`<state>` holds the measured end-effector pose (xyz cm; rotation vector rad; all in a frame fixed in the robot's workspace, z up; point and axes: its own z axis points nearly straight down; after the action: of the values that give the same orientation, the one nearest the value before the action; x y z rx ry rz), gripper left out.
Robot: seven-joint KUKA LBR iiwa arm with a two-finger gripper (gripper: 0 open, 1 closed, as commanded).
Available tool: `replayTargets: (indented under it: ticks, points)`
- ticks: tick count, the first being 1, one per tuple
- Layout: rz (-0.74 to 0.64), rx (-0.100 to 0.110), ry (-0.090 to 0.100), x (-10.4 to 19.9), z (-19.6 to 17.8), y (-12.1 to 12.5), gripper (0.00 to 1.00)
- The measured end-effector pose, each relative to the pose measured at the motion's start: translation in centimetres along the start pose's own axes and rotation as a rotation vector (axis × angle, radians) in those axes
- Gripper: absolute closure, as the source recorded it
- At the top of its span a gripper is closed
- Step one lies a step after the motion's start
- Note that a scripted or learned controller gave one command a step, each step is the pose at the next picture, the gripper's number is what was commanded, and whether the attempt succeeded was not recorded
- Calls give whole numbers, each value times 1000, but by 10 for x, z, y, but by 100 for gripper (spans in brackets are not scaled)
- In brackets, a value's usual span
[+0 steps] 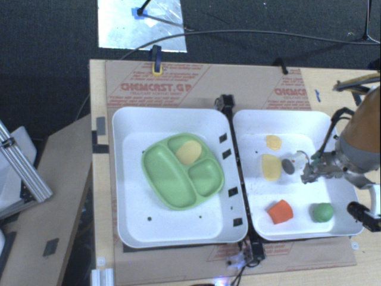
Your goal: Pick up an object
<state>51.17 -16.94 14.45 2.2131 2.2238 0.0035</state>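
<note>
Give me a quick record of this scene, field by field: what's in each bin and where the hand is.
left bin: green divided plate, a yellow item in its upper compartment
right bin: small yellow piece, larger yellow piece, orange block, green ball
hand: low over the right bin, just right of the larger yellow piece
held item: none visible between its fingers

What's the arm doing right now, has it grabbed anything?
Gripper low in the right bin, nothing seen between fingers. Yellow piece just beside it. Orange block and green ball untouched.
</note>
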Motion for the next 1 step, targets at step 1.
replayTargets:
  ticks: [1]
  points:
    - [0,-2,-1,-6,-49,9,100]
